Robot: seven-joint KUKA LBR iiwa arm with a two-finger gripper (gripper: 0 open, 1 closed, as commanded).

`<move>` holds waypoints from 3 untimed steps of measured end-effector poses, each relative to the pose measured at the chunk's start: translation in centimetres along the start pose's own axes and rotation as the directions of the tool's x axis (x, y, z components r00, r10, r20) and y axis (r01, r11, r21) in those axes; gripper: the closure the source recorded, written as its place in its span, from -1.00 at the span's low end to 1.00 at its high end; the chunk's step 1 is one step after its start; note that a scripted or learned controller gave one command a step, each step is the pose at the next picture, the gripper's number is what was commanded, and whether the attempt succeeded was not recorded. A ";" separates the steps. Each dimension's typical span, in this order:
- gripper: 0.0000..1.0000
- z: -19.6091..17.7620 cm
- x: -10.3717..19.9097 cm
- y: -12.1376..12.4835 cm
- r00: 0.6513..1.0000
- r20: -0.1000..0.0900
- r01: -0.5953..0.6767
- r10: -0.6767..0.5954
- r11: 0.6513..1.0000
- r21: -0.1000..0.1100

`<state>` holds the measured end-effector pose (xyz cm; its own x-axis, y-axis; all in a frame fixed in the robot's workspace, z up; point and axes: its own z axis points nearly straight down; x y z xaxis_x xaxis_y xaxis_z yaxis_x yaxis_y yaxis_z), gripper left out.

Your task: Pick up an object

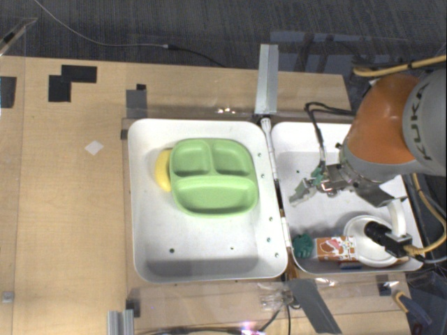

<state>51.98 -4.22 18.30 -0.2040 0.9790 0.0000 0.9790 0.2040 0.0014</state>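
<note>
So room-wise: the left shallow white bin (202,260) has lots of bare floor along its near edge and down its left side. A light green plastic divided plate (213,176) sits toward the far half, close to the wall it shares with the right shallow white bin (300,145). The right bin is tighter. The grey arm with the orange band (384,128) hangs over its right part, and the open floor is mostly the far-left corner and the middle.

Hard to read: a yellow curved thing (162,172) pokes out from under the plate's left rim, mostly covered, so I can't name it. In the right bin's near-left corner there's a small dark green lump (302,244), too small to identify. Just beside it on the right is a red, white and brown printed carton (336,248) lying flat, its right end cut off by robot hardware.

The gripper (302,190) hovers over the right bin's middle, near the shared wall, well apart from the carton and lump. Can't tell if it's spread or pressed together. Nothing visibly held.
</note>
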 end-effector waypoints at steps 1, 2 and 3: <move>-1.00 9.5 -5.9 -1.9 0.999 0.004 -0.037 0.037 0.999 -0.010; 1.00 8.4 -6.1 -1.6 0.999 0.007 -0.035 0.035 0.999 -0.016; -1.00 8.4 -6.1 -1.6 0.999 0.007 -0.035 0.035 0.999 -0.015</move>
<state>51.64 -10.48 9.85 -0.1694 0.9855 -0.0070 0.9854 0.1695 0.0165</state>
